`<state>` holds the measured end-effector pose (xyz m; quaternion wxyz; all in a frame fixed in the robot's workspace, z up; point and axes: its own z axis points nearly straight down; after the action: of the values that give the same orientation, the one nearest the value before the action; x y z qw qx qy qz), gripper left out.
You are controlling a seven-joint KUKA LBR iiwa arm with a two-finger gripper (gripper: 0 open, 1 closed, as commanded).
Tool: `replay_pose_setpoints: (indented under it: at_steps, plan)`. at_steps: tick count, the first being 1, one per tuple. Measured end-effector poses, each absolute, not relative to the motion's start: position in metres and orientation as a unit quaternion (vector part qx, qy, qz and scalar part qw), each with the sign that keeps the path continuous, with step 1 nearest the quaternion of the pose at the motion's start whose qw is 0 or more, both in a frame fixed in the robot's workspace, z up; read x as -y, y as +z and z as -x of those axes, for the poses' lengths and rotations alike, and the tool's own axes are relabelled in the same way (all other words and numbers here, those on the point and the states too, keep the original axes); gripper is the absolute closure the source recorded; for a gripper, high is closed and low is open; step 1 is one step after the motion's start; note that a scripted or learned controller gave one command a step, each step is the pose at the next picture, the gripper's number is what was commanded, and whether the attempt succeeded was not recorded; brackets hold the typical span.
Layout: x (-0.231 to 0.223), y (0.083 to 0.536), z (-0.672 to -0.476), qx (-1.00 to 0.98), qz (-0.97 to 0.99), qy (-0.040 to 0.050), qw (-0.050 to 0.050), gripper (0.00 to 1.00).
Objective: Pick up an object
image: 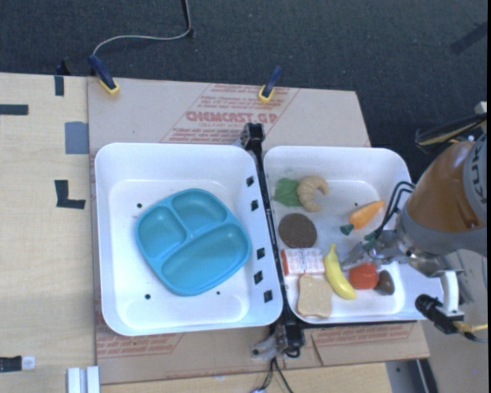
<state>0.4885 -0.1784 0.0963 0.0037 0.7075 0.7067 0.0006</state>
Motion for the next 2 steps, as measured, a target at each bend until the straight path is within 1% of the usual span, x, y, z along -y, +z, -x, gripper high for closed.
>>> replay_pose_setpoints:
  at_steps: [1, 2]
  plan:
    - [0.1196, 0.087, -0.5691, -0.708, -0.706, 0.0023, 0.003, 1.0]
    - [0.1202, 0.0867, -0.5685, -0.708, -0.706, 0.0015, 0.002, 0.0]
